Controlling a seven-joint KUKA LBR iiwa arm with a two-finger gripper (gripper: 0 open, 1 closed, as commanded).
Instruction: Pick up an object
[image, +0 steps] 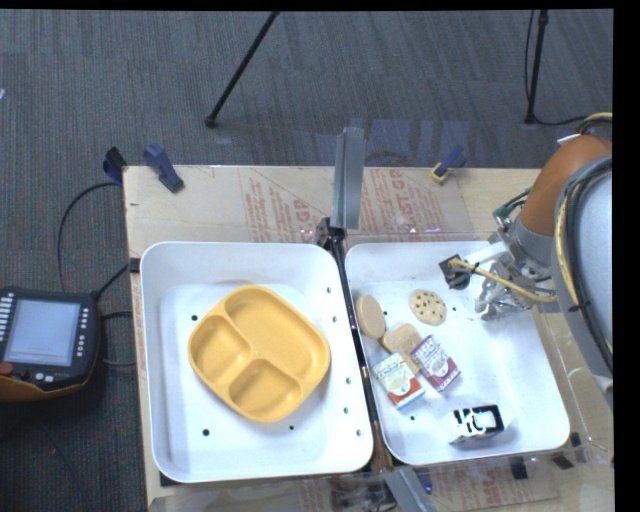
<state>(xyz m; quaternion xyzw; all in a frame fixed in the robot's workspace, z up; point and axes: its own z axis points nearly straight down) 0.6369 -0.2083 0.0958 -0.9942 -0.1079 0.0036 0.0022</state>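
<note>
Cookie (428, 306), the round chocolate-chip one, lies flat on the floor of the right bin (520, 385), in its upper half, and it is the object nearest the claw (497, 298). The claw hangs over the same bin's upper right part, close to the right wall, so the cookie sits to the claw's left in the camera view, at much the same height in the picture and apart from it, with bare white floor between the two. Being round, the cookie offers no long axis to line up with; any approach angle serves equally, though its flatness leaves little to pinch. The other pieces lie farther off, down and to the left: an oval tan piece (371, 316) near the bin's left wall, a tan slice (402, 338) just below the cookie, two small red-and-white packets (416, 369) side by side, and a black-and-white carton (477, 423) near the lower wall. Whether the claw is open or closed I cannot tell, since cables and metal parts clutter it; nothing is seen held in it. The left bin (165, 410) holds a yellow divided plate (259, 352).
</note>
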